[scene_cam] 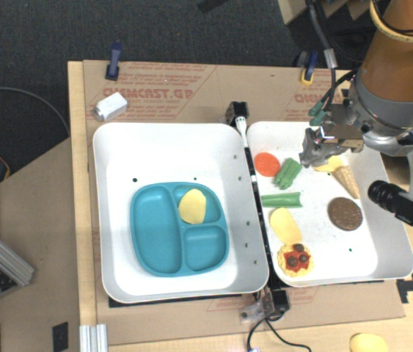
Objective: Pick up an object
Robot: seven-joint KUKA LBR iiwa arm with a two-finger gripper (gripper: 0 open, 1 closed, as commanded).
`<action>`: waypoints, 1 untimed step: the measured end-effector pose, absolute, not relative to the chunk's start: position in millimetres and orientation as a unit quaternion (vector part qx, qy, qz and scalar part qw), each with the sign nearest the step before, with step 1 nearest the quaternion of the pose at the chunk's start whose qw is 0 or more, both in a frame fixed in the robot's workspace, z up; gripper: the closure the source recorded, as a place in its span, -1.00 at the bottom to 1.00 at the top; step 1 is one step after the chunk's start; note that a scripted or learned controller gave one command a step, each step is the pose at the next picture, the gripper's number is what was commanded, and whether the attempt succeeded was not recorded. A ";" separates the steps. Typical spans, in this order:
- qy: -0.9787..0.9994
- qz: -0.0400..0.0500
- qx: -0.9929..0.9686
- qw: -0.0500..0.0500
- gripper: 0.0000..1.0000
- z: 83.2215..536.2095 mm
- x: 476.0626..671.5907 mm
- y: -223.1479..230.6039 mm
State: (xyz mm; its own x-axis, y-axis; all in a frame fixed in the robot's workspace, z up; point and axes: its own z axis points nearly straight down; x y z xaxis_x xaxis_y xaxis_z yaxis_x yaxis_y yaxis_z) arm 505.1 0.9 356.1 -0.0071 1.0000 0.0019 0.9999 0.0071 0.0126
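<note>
Gripper (315,155) hangs low in the right bin (389,266), at its upper part. Finger state: cannot tell from this view; nothing visibly held.

Nearest candidate: the green pod (288,173), lying just beside and below-left of the gripper, apart from it. The orange disc (267,164) sits further left; the cone (346,181) just to the right.

Handling, by judgement: the pod looks like a light, stiff plastic toy with a smooth, possibly slippery skin. It is elongated and tilted; best taken across its narrow width at mid-length, fingers square to its long axis.
</note>
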 end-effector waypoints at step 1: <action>0.708 0.006 0.706 0.005 1.00 459.0 528.5 16.9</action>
State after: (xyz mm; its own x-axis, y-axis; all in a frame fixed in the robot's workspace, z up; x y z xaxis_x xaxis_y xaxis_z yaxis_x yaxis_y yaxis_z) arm 528.5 16.9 459.0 -0.0034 1.0000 0.0006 0.9999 0.0034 0.0155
